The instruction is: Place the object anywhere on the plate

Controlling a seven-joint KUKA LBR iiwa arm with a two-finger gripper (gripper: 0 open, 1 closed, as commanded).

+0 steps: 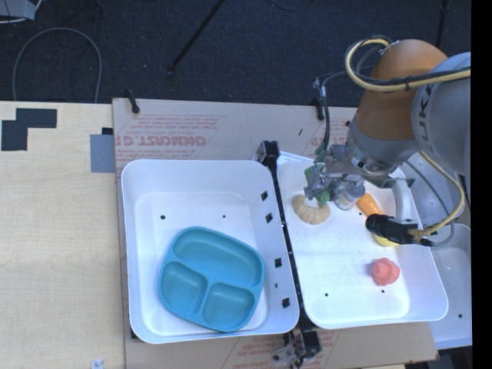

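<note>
A blue plate (pixel 209 277) with three compartments lies in the left white bin (pixel 146 183), towards its front. The right bin (pixel 419 298) holds a beige, croissant-shaped object (pixel 310 211), an orange piece (pixel 370 204), a yellow piece (pixel 382 239) partly under a black part, and a pink-red lump (pixel 385 271). My gripper (pixel 321 187) hangs low over the back left of the right bin, right above the beige object and touching or nearly touching it. Something green shows at its tip.
A black divider (pixel 278 229) runs between the two bins. The grey arm with its orange band (pixel 396 91) covers the back right of the right bin. Cardboard lies under the bins, and a light wooden bench top extends to the left.
</note>
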